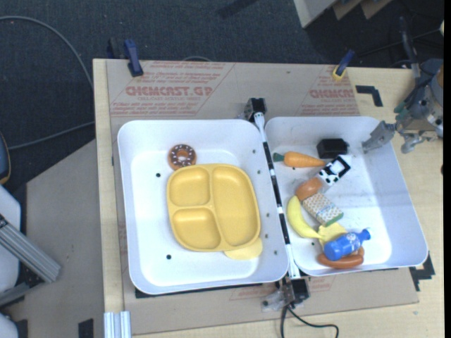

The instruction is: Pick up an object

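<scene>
The right bin (402, 189) holds a heap of toys: an orange carrot (303, 160), a black block (332, 147), a black-and-white cube (335, 169), a brown rounded piece (309, 187), a speckled tan block (323, 208), a banana (301, 221), a blue bottle (345, 243) and a red sausage (341, 261). My gripper (393, 141) hovers over the bin's far right corner, open, with nothing between its fingers. It is to the right of the black block and apart from it.
The left bin (137, 189) carries a yellow divided plate (211, 206) and a chocolate donut (182, 155) near its far edge. A black divider rail (271, 182) separates the bins. Blue clamps (132, 56) hold the board's far edge.
</scene>
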Controlling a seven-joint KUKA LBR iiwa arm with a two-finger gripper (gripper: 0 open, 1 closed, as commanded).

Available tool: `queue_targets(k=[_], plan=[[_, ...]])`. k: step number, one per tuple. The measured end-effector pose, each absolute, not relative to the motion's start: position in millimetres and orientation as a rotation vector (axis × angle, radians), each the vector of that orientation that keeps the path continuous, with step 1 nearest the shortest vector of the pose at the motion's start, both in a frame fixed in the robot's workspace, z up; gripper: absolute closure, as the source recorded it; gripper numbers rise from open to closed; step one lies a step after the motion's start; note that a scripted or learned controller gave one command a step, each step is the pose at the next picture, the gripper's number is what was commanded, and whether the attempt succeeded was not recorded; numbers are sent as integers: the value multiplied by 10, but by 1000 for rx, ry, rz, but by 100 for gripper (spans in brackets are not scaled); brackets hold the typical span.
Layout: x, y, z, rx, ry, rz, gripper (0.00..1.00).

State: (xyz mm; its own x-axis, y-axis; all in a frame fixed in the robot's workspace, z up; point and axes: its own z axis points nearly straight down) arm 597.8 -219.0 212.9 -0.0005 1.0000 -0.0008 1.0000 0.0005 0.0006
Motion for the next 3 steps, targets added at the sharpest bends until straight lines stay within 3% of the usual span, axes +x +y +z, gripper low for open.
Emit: queue_targets(k=[1, 2, 3], plan=[[6368, -1624, 1445, 2221, 2225, 0, 0], [6590, -1622, 844, 2219, 2223, -1, 0], [6601, -1624, 958, 2215, 2222, 0, 100]])
